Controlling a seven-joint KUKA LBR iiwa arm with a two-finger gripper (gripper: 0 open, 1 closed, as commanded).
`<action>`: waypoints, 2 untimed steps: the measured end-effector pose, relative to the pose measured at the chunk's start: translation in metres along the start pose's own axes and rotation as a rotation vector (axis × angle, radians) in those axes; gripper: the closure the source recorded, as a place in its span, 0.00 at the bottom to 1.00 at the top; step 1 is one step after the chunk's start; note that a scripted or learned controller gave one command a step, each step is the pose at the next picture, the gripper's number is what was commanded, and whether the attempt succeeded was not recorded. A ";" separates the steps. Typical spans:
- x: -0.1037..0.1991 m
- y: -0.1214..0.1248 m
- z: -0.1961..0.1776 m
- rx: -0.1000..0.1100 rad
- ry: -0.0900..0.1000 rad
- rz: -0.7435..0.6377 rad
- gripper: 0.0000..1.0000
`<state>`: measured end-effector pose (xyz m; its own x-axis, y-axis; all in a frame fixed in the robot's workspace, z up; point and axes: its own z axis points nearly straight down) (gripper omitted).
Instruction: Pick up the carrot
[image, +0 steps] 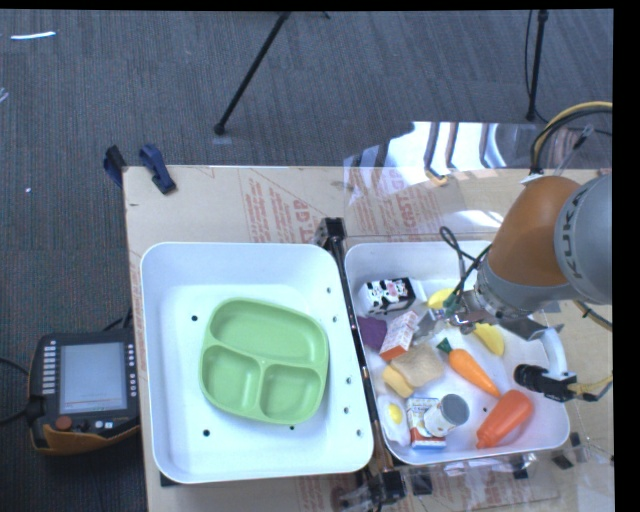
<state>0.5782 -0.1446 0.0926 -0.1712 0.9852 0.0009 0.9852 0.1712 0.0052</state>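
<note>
slim orange carrot (470, 368), green top, lying diagonal

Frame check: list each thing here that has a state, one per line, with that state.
carrot: lying flat in the right bin, not gripped.
green divided plate: right side up in the left bin, compartments bare.
can: lying on its side among the food items.
milk carton: lying on its side.
end effector: low over the right bin beside the carrot.
</note>
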 end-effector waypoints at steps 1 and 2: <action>-0.003 -0.050 0.001 -0.006 -0.002 0.087 0.00; -0.004 -0.049 -0.008 -0.004 0.003 0.093 1.00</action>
<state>0.5304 -0.1566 0.1004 -0.0789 0.9969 0.0045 0.9968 0.0788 0.0089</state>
